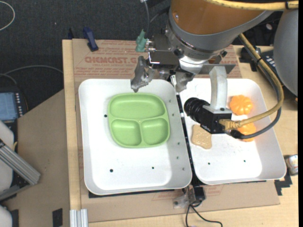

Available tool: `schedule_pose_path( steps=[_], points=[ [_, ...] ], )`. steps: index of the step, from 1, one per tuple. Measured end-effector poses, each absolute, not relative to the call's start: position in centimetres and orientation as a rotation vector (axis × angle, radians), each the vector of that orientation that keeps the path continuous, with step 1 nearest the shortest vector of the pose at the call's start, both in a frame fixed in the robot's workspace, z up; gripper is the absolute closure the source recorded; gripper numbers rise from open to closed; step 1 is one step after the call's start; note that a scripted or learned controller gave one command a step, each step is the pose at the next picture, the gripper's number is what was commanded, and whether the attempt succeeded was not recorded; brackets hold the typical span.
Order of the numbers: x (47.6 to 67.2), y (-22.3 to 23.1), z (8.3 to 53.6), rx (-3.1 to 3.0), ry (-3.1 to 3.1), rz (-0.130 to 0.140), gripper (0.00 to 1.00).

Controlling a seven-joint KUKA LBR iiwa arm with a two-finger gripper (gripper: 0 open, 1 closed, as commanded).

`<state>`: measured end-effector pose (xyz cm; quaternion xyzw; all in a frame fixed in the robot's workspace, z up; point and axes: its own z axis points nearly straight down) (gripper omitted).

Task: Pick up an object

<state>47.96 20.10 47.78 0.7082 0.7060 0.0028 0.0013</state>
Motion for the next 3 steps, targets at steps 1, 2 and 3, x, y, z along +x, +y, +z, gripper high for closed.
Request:
schedule_pose_path(
  steps=[1, 2, 3],
  points=[
    [48.0, 20.3, 48.7, 2.217, 2.222, 0.009, 1.0],
    [47.8, 15.6, 37.1, 2.233, 2.218, -0.022, 1.0],
    [48.0, 14.4, 43.4, 2.222, 2.216, 0.01, 1.0]
  ],
)
